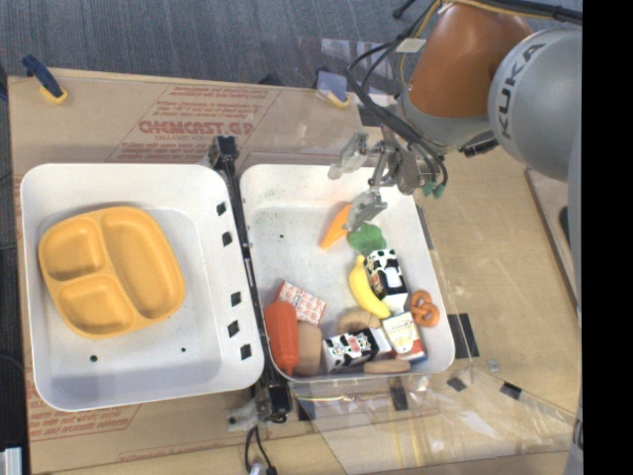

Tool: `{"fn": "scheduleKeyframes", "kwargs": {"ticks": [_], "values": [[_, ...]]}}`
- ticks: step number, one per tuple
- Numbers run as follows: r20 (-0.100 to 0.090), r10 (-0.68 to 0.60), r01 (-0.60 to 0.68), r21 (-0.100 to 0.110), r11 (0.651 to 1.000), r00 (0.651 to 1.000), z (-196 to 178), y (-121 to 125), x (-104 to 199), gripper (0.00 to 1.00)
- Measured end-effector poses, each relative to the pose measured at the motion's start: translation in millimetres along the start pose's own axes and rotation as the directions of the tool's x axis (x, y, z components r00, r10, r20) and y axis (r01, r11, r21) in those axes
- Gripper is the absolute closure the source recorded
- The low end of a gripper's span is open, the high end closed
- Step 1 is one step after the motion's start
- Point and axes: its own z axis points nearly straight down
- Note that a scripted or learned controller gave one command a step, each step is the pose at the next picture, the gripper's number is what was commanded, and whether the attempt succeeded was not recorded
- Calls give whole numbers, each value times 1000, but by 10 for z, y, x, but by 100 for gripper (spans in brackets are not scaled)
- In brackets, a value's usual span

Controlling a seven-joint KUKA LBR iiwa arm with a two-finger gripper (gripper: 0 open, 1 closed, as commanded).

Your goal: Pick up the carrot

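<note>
The small orange carrot with its green leafy top (337, 225) lies in the right white bin (287, 188), long axis slanting from lower left up to the right. My jaws (372, 206) hang just beside its upper end, holding nothing; how wide they stand I cannot tell. A yellow banana (365, 290) and a black-and-white cow toy (387, 270) crowd the leafy side.

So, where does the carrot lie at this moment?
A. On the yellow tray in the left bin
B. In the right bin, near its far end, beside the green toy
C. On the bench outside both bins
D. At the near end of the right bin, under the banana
B: the carrot lies on the floor of the right bin, toward the far end, with the green toy just beside it and the tool close above.
</note>
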Motion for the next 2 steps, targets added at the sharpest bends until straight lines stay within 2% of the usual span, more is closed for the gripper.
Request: {"fn": "scheduleKeyframes", "kwargs": {"ticks": [1, 2], "values": [[-1, -65, 65, -3, 998, 998, 1325, -24, 11, 0], [7, -74, 74, 0, 997, 997, 1189, -5, -22, 100]]}}
